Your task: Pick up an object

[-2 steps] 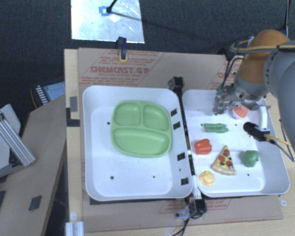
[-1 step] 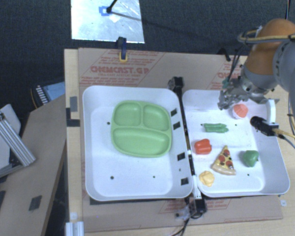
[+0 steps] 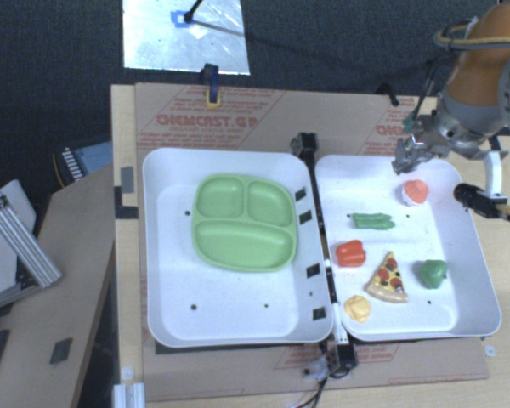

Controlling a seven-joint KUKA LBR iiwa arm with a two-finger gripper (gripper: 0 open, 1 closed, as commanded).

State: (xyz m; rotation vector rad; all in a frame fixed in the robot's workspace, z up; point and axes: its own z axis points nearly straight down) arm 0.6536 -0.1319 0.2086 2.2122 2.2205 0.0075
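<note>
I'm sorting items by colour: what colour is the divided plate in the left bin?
Light green, seen clearly in the camera view: the divided plate.

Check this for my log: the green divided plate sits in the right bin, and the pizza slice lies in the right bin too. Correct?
Not quite. The camera view shows the green divided plate in the left bin; the pizza slice does lie in the right bin.

You get even, bright overhead light on both white bins (image 3: 238,334), with soft, faint shadows. A foil sheet (image 3: 185,24) at the far left glares. The picture is slightly soft and grainy throughout.
</note>
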